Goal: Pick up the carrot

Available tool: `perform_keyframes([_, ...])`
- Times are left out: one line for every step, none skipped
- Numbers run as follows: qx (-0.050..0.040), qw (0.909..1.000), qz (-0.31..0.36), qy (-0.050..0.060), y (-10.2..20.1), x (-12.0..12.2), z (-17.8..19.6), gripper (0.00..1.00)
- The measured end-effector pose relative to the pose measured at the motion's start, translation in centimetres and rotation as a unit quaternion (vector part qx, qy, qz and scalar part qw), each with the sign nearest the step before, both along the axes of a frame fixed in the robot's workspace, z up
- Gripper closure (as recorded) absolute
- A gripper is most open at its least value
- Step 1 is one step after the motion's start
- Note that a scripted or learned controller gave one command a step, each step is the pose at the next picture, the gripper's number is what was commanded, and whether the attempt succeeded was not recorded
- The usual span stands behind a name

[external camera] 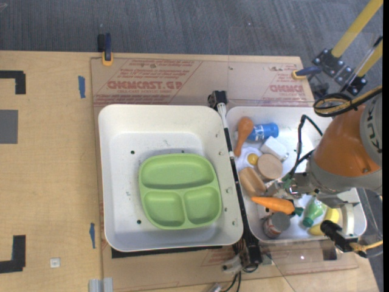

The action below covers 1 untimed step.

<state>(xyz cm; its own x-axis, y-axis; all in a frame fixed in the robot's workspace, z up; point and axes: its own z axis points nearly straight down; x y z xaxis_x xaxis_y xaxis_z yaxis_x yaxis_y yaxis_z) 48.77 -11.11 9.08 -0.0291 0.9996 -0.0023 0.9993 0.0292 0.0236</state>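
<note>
The carrot (pixel 273 204) is orange with a green stub at its right end. It lies nearly flat in the front half of the right bin (pixel 355 224), among other toy food. My gripper (pixel 292 189) hangs just above the carrot's right half, below the grey wrist and the orange band (pixel 343 148). The gripper's tip is a dark, cluttered shape against the bin's contents. Whether it touches the carrot cannot be told from this view.
The left bin (pixel 115 163) holds a green divided plate (pixel 180 190). Around the carrot lie a brown bread piece (pixel 250 180), a tan disc (pixel 270 165), a dark can (pixel 276 225), green and yellow toys (pixel 316 215), a blue bottle (pixel 265 131) and an orange drumstick (pixel 243 131).
</note>
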Motion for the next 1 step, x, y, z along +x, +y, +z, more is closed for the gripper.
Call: perform_keyframes([-0.0025,1.0,0.002,-0.001,1.65,0.0,-0.02,0.0])
